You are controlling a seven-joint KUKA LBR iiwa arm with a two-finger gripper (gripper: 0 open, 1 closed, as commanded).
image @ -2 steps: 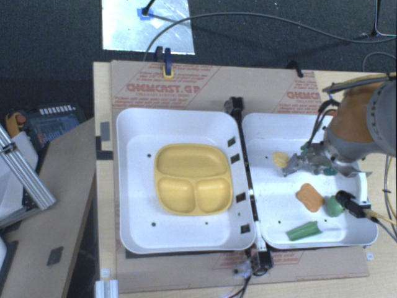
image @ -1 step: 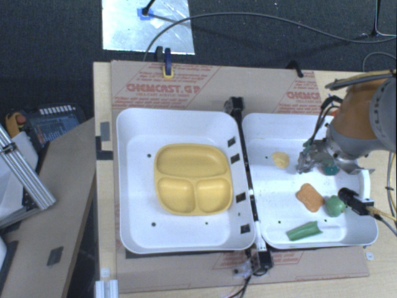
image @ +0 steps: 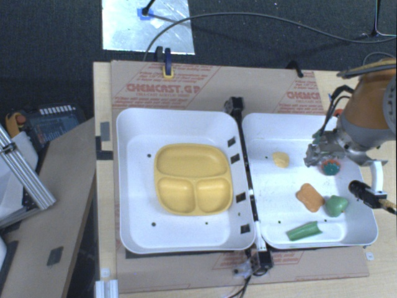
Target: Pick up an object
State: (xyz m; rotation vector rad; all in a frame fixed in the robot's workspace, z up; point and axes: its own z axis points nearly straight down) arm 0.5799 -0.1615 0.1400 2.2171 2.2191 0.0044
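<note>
Glossy white plastic bins [image: 133, 166], matt yellow plastic tray [image: 192, 179], crinkled foil sheet [image: 124, 14].

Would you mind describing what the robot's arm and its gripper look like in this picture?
The arm is a rounded grey body with a wide orange band above the wrist. Black cables loop along its left side. The gripper is a small cluster of grey metal and dark parts, too blurred to make out further detail.

— What can't we make out here?

— The arm [image: 371, 107] runs off the right edge, so we lose most of it. The hand [image: 322, 157] is a dark cluster, and we can't tell how its fingers stand.

— And the teal thing [image: 330, 166] under it?

— Too small and partly covered; we can't say whether they touch.
</note>
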